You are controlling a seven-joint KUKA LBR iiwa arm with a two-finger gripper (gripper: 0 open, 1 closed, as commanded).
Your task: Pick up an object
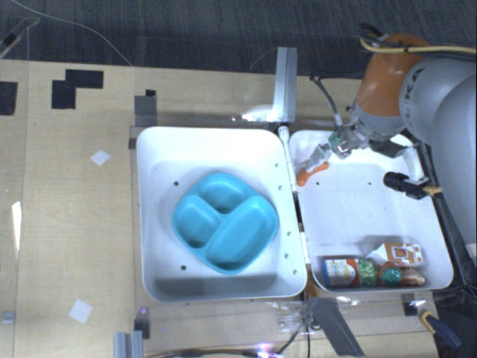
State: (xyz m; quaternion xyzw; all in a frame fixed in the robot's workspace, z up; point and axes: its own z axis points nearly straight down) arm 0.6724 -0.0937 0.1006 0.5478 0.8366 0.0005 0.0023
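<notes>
My gripper hangs low over the far left corner of the right bin, close to the wall between the bins. Just below its tip, and touching or nearly touching it, a small orange carrot-like piece lies on the bin floor. Along the near wall of the same bin sit a small jar with a label, two green round items and a white and orange carton. The left bin holds a blue divided plate.
The grey arm with its orange band comes in over the right bin's far right corner. A metal post stands behind the divider between the bins. The middle of the right bin's floor is bare.
</notes>
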